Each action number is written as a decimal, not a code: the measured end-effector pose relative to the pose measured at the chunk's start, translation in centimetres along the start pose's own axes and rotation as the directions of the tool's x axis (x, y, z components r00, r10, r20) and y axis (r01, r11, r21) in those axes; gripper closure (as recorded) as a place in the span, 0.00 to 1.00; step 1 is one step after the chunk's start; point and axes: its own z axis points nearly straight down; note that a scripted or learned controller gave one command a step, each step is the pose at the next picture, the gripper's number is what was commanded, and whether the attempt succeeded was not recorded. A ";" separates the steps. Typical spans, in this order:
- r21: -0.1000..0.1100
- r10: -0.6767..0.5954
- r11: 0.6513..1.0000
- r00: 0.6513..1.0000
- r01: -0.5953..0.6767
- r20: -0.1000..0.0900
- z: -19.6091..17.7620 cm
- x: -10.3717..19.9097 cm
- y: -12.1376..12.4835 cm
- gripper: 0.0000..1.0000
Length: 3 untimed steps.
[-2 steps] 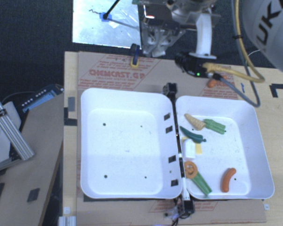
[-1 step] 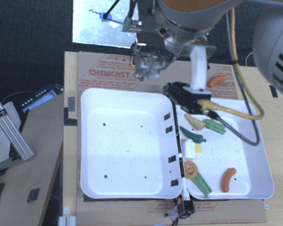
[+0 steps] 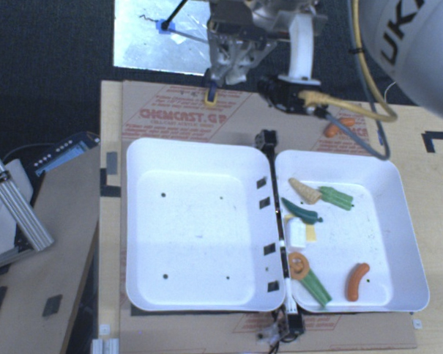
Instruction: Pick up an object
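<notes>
We cannot tell the state of our tool [image 3: 226,71], and hanging well beyond the right bin [image 3: 406,217], it risks dropping wide of the sausage [image 3: 357,280].

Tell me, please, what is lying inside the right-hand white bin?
Inside the right bin lie a tan cone, green pieces, a pale block, a pretzel and a sausage. Anything beneath them is covered.
</notes>
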 end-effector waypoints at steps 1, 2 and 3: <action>0.006 -0.008 1.000 1.000 0.008 -0.001 -0.1 0.1 -9.3 1.00; 0.000 -0.001 1.000 1.000 0.001 0.000 -0.1 0.0 -3.0 1.00; -0.001 0.001 1.000 1.000 -0.001 0.000 0.0 -1.4 3.4 1.00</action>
